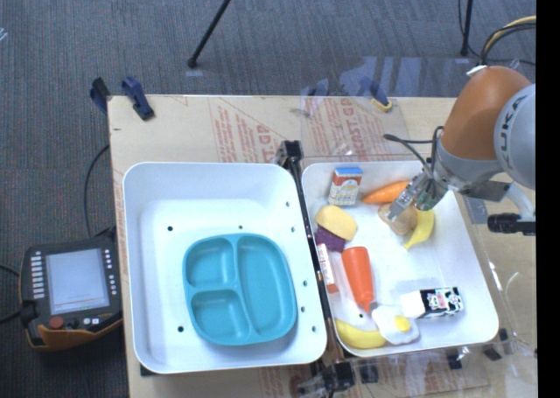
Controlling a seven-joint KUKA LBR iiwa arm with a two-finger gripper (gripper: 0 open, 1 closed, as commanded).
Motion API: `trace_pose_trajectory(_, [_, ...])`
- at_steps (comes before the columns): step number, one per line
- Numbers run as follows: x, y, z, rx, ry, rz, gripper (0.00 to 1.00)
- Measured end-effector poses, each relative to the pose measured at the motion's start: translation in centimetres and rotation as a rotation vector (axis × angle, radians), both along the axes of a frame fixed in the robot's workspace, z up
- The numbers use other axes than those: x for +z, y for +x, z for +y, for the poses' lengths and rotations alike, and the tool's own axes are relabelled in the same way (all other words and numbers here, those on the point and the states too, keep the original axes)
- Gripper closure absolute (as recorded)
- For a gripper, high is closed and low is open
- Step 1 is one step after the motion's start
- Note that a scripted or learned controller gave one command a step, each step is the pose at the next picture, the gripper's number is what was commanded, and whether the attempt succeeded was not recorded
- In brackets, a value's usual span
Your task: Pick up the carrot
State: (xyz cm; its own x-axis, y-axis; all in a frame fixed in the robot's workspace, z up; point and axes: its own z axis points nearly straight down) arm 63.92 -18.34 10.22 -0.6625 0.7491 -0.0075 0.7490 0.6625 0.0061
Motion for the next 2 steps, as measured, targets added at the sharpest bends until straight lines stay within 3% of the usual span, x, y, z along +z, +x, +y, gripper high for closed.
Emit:
trace_pose_trajectory(1, [-1.12, -2.48, -1.22, -0.055, 0.001, 0.004, 1.00])
trace_pose_trajectory(2, [-1.26, -2.53, -1.15, -0.054, 0.002, 0.006, 0.00])
